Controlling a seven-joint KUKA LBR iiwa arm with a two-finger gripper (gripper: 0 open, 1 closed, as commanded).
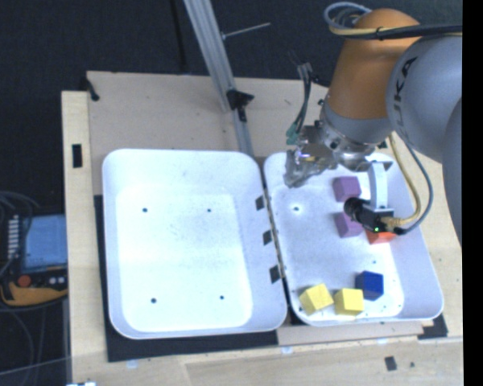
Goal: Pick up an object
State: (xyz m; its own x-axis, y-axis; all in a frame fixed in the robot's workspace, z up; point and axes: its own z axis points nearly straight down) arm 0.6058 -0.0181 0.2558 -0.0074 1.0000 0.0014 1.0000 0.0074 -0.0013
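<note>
The pincer point(299, 170) hangs over the right white bin's point(410, 308) far-left corner (finger state hidden, I cannot tell). Two yellow blocks point(315, 298) lie along its near edge.

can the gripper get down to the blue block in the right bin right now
Probably yes. The blue block sits apart from the two yellow blocks with nothing on top, and the gripper hangs over the same bin's far end.

Grey arm point(435, 87), orange band point(370, 63), metal wrist, yellow and black cables.
</note>
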